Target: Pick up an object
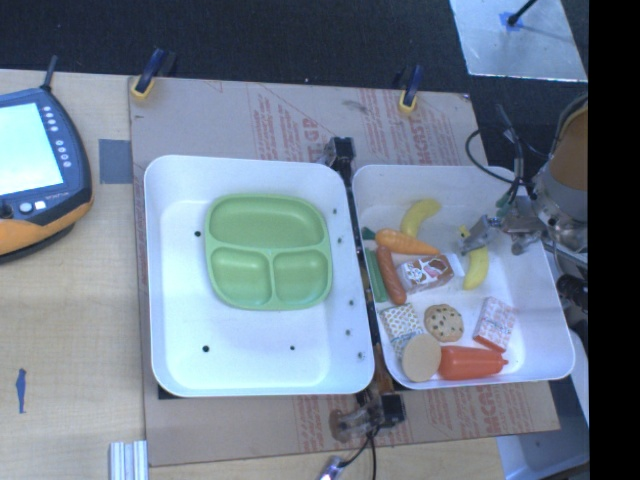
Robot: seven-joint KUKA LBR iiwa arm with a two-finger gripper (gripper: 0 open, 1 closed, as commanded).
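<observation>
Hovering over the right bin [560, 298], the gripper [490, 230] spreads its fingers just above a small banana [476, 267]; a carrot [406, 242], snack packet [425, 271] and cookie [442, 321] crowd nearby.

I'm seeing two smooth, glossy white plastic bins [165, 268], the left one holding a matt green plastic tray [268, 251]. They're sitting on dull brown cardboard [290, 118] over a pale wood-grain bench [60, 368]. I'm reading the gripper [487, 231] as bare metal.
</observation>
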